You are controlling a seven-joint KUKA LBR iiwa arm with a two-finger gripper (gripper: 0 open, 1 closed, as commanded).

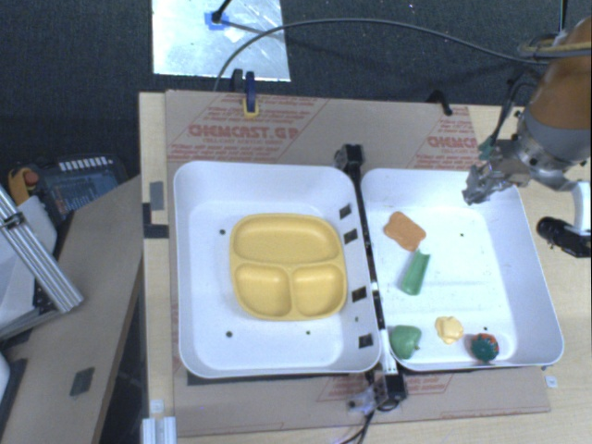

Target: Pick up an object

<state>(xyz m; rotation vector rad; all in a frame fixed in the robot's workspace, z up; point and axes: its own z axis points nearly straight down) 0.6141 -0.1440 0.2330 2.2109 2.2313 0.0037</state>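
Front edge of the right bin [541, 285]: three small pieces in a row. A green lumpy piece [404, 340] sits in the front-left corner by the divider, a pale yellow piece [449, 328] is near it, and a round red-and-green piece [484, 346] is just beside that. All look like moulded plastic toy food, smooth and slightly glossy. My guess is they're scattered loose, not arranged, to give varied grasp targets.

Further back in the same bin, a green tapered cylinder [414, 273] lies flat and angled. An orange flat rounded piece [405, 230] is just above it, near but apparently not touching.

The left bin [199, 239] holds a yellow divided plate [287, 265] with three compartments, rigid plastic and matte. Likely a drop-off target.

The gripper [483, 181] hovers over the right bin's back-right area, well apart from every object. Can't tell whether its fingers are open or closed, too small and cluttered. Nothing is visible between them.

Judgement: the pick hasn't started. The orange piece and green cylinder are the closest candidates. The cylinder looks the easier grasp; the flat orange piece could slip.
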